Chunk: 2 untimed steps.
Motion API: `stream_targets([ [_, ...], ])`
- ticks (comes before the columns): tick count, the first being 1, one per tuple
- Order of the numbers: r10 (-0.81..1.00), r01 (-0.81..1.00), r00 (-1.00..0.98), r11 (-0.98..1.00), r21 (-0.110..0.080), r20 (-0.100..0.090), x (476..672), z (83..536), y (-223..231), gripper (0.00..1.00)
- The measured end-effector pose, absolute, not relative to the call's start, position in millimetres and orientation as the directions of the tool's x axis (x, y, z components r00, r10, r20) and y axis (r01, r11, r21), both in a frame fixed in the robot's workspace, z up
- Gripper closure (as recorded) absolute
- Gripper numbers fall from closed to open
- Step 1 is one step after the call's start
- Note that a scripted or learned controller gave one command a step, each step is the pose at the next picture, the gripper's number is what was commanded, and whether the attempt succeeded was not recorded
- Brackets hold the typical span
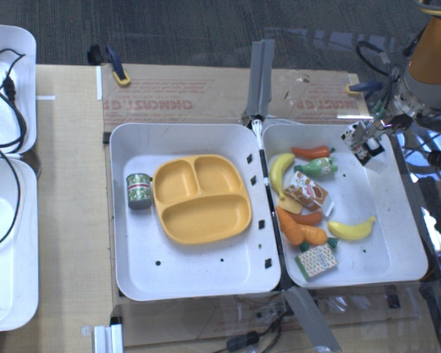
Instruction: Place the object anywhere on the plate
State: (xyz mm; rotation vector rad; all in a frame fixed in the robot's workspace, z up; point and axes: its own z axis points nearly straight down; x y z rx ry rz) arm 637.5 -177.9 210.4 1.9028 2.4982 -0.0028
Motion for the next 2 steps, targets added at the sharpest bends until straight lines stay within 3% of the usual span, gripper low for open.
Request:
stream_targets([
  [1,0.942,0.942,-0.337,0.337,0.0,-0.003,659.6,255.8,-181.1,1.0],
  [2,0.868,0.868,-0.496,0.496,-0.001,0.0,659.2,244.2,-100.0,1.0],
])
